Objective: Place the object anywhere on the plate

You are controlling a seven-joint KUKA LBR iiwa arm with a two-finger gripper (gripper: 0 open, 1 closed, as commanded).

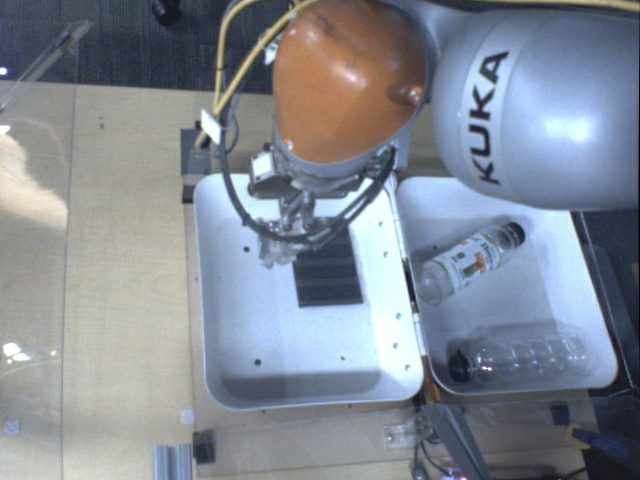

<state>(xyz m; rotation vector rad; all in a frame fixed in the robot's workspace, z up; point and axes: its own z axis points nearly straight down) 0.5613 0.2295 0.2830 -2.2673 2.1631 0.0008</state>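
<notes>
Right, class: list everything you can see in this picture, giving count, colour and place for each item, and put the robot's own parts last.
Bins: two, white, side by side on the bench.
Plate: one, dark ridged rectangle, flat in the left bin near its middle.
Bottle with label: one, clear with a dark cap, lying tilted in the right bin, upper part.
Plain bottle: one, clear with a dark cap, lying along the right bin's near wall.
Bench: one, light wood.
Cable: one, yellow, looping over the arm.
Arm: one, grey with an orange band, reaching in from the right.
Gripper: one, grey, over the left bin beside the plate's top edge.
</notes>
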